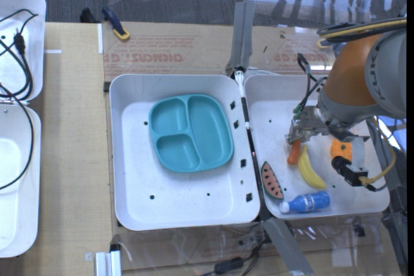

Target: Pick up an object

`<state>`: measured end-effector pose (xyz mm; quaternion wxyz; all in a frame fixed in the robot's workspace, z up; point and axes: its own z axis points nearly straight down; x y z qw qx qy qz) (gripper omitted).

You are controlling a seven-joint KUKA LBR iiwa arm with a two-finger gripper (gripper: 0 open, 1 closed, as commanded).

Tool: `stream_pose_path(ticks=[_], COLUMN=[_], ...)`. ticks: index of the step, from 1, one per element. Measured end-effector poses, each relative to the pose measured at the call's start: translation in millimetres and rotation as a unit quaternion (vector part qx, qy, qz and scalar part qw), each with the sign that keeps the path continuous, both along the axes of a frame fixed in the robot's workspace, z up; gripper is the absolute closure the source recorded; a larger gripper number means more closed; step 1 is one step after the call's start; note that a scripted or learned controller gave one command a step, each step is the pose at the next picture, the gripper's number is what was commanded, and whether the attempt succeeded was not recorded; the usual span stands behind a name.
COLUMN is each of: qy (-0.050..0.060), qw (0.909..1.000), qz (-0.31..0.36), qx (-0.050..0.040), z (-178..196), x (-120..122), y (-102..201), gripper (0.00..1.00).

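In the right bin (272, 100) my gripper (298, 134) hangs low, just above the upper end of a small orange carrot-shaped piece (295, 154). Whether it touches that piece I cannot tell. A yellow banana (311, 170) lies just right of the orange piece. Near the bin's front left wall rests a watermelon slice (272, 181). A blue bottle with a white cap (306, 203) lies on its side along the front edge. An orange object (340, 150) sits partly behind the wrist cabling.
The left bin (129, 158) holds a teal divided plate (191, 132), a little back of its middle. The raised divider wall (244, 126) between the bins runs close to the gripper's left. Cables and a black fitting (352, 174) hang off the wrist over the right bin's right side.
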<state>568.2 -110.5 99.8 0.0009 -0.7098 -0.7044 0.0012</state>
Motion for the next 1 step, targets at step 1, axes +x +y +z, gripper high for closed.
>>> stream_pose_path(ticks=[1], qy=[-0.001], qw=[1.0000], qz=[0.005], qx=[-0.0005], z=[92.0], x=[67.2], y=[55.4], gripper=[1.00])
